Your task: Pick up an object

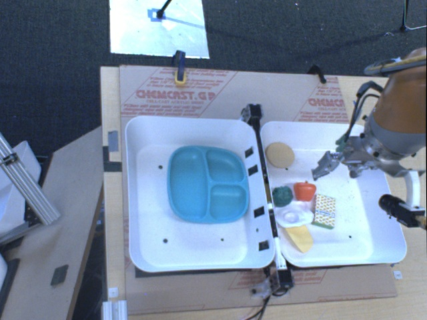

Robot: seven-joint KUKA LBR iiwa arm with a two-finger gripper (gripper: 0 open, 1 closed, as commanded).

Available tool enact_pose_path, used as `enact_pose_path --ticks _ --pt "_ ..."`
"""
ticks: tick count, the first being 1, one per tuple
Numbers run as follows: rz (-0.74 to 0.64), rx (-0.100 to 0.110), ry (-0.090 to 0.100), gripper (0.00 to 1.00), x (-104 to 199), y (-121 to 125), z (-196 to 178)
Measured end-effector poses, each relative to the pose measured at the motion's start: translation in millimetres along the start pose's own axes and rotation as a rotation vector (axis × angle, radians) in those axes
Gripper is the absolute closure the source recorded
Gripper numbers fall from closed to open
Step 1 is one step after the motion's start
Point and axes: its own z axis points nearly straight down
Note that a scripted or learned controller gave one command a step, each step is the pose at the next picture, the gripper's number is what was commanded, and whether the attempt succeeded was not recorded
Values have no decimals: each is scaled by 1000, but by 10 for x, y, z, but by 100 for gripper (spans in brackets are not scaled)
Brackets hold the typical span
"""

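Note:
My gripper [333, 173] hangs over the back half of the right bin [380, 245], open, with nothing between its fingers. Just to its lower left lies a red-orange pepper [305, 191], apart from the fingertips. Beside the pepper is a green broccoli piece [282, 195]. A patterned small box [325, 211], a white egg-like piece [291, 215] and a yellow wedge [300, 238] lie nearer the front. A tan round disc [279, 154] rests at the bin's back left.
The left bin [147, 239] holds a blue divided plate [208, 183]. A black divider [261, 179] with clips runs between the bins. The grey arm with its orange band [400, 105] comes in from the right, above the right bin's far side.

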Motion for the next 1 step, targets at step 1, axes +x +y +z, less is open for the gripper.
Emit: enact_pose_path --ticks 1 --pt "-2 -11 -1 0 2 25 -58"
